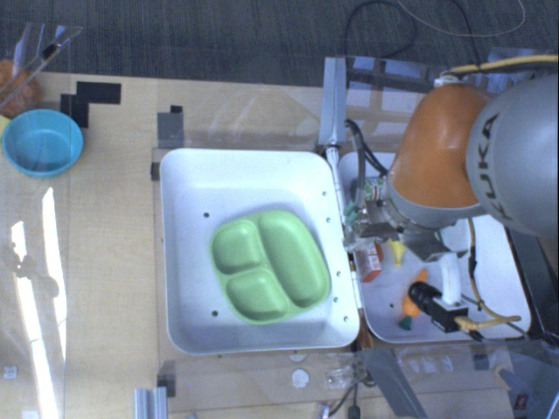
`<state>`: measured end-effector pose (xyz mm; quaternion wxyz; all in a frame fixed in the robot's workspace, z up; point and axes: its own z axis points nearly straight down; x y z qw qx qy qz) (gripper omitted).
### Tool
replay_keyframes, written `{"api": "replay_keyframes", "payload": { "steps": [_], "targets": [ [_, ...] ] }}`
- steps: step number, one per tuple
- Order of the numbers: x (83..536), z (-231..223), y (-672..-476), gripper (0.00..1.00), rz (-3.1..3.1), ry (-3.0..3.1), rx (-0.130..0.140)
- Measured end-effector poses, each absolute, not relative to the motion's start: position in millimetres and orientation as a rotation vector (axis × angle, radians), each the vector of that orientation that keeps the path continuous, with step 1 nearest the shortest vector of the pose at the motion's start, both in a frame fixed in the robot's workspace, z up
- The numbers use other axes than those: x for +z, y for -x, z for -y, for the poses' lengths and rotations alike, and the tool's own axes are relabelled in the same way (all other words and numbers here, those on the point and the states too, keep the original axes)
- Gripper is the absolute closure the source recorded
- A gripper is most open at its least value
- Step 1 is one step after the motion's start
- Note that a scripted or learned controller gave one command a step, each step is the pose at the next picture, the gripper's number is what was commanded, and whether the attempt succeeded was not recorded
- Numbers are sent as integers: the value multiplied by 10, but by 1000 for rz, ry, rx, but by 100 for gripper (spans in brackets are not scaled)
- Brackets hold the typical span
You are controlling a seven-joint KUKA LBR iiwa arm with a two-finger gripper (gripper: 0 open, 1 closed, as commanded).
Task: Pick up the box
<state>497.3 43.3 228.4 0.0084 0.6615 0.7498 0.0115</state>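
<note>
The gripper (362,226) is parked low over the left end of the right bin (500,264), and tbh whether it's spread or pressed together can't be made out, since the orange-banded wrist is blocking it. The small red box (370,263) is seen lying just past the gripper toward the near edge, touching or almost touching, but it isn't shown being pinched. A green divided plate (271,264) is sat in the left bin (192,190), well off to the gripper's far side.
</note>
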Motion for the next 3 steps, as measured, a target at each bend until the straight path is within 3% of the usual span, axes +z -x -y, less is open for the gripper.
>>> {"api": "replay_keyframes", "payload": {
  "steps": [3],
  "targets": [
    [2611, -450, -5033, 100, -2348, -2043, 57]
  ]
}}
